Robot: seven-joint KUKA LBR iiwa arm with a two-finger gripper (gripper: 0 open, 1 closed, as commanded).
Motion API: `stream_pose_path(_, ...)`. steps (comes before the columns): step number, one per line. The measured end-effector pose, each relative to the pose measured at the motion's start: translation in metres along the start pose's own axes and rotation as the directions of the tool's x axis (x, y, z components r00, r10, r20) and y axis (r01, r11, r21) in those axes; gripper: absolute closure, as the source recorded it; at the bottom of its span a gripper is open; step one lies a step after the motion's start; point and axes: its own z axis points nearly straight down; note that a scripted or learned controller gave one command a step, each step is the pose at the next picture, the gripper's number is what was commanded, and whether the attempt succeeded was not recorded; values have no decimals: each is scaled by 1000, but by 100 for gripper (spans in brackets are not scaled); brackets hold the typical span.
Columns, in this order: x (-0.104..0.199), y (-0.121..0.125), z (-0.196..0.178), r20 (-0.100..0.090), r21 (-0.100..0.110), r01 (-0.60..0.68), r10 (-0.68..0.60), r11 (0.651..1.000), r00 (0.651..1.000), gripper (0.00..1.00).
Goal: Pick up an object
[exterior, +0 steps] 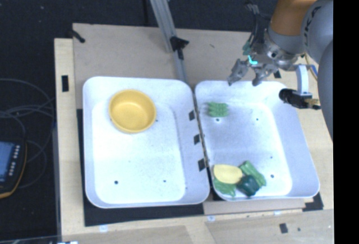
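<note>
My gripper (245, 77) hangs over the far edge of the right bin (291, 142), its two fingers spread apart with nothing between them. A small green toy (217, 109) lies in the right bin's far left part, below and left of the gripper. At the near left corner of that bin sit a yellow object (225, 173), a light green piece (252, 171) and a dark green block (248, 185), bunched together. A yellow bowl (132, 110) stands in the far left of the left bin (140, 181).
A grey metal pole (160, 4) slants up from the bench just behind the gap between the bins. Black clips (198, 139) line the seam between the bins. The bench's wooden edge frames both bins.
</note>
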Motion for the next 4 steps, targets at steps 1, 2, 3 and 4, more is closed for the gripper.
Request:
stream_pose_path(1, 0, 0, 0, 0, 0, 0, 0, 1000, 1000, 0)
stream_pose_path(2, 1, 0, 42, 1, 4, 0, 0, 1000, 1000, 0)
stream_pose_path(3, 3, -3, 84, 1, 4, 0, 0, 1000, 1000, 0)
stream_pose_path(4, 2, -2, 120, 2, -2, 0, 0, 1000, 1000, 0)
